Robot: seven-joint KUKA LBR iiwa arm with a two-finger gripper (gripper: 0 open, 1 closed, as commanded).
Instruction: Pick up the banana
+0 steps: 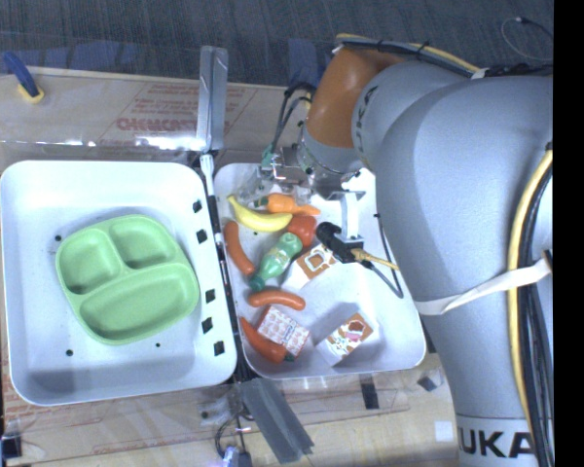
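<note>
Gripper (pixel 284 175) hovers at the right bin's (pixel 401 331) upper edge, its grip state unclear; banana (pixel 258 218) lies just below it among sausages, a green bottle (pixel 275 260) and cartons; left bin (pixel 29 261) holds a green divided tray (pixel 127 278).

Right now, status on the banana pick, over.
End effector above right bin's far end, fingers unclear. Banana lying in bin, not held. Carrot touching it, green bottle close by.
</note>
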